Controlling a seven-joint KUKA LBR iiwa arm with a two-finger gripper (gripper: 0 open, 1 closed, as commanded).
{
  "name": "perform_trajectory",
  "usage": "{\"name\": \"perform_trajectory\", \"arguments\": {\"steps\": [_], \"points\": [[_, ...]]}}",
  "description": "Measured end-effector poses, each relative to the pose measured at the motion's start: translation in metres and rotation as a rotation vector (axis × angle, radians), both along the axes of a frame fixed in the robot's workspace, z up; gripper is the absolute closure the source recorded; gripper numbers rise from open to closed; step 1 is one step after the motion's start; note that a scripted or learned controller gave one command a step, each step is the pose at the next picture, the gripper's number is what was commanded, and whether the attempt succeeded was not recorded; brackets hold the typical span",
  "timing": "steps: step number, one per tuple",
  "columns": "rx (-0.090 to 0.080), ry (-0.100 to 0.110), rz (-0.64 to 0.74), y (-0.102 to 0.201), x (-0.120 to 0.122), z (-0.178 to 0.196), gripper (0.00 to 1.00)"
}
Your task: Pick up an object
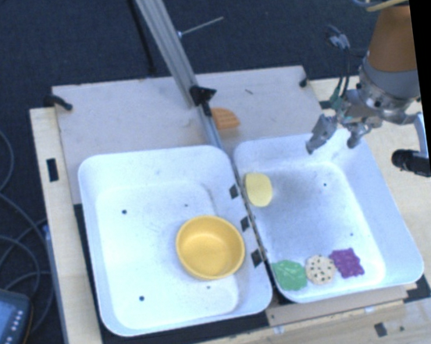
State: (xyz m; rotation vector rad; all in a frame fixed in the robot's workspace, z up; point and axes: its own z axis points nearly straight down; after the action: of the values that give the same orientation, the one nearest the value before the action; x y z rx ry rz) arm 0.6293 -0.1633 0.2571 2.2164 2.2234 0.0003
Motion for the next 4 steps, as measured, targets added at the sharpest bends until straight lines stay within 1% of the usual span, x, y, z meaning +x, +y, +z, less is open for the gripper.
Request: {"name": "perform_trajectory", "arguments": {"steps": [1, 2, 3, 4], "points": [[0.0, 0.0, 0.001, 0.0, 0.0, 0.0, 0.0], [-0.001, 0.004, -0.003, -0.008, 0.002, -0.045, 0.0], [0.0, 0.006, -0.004, -0.004, -0.007, -0.096, 0.0], [-0.001, 0.006, -0.005, -0.012, -0.011, -0.156, 0.0]]}}
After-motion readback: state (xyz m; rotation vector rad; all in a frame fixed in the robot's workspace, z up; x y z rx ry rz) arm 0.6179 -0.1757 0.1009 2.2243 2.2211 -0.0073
